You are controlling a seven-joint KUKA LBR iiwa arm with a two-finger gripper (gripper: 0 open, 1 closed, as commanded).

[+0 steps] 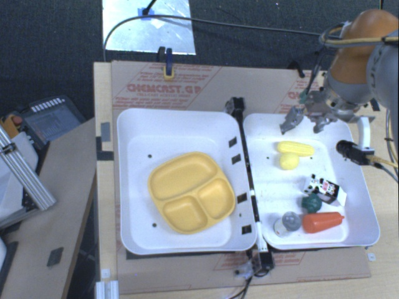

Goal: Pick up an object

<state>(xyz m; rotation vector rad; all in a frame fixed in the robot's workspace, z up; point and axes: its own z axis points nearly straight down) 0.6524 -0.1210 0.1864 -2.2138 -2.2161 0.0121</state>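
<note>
Objects such as the yellow corn (295, 147) are all still lying in the right bin (358, 185) while the gripper (306, 124) is hovering open-fingered and empty above its far edge.

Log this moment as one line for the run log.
gripper: open, holding nothing, above right bin's far edge | nearest: corn, lemon | yellow tray: left bin

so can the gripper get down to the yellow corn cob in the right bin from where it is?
Probably yes. The gripper hangs open above the far end of the right white bin, and the yellow corn cob lies just nearer, nothing on top; a small yellow ball-like piece touches its near side.
</note>
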